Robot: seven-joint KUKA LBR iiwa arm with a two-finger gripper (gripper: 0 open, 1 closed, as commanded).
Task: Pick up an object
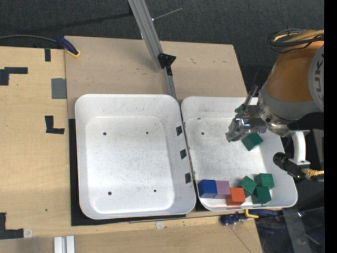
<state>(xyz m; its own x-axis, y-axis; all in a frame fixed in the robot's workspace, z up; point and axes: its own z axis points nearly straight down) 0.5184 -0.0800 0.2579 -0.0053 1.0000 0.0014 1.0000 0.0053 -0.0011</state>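
Your end effector [243, 132] hangs over the right bin [210, 109] with a green block [253, 141] at its tips (whether pinched or merely touched, you cannot tell), so a shallow hold could drop it.

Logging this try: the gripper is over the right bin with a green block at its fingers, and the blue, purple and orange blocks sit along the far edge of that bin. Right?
Not quite. In the camera view the blue block, purple block and orange block sit along the right bin's near edge, not the far one. The gripper is over that bin, a green block at its fingers.
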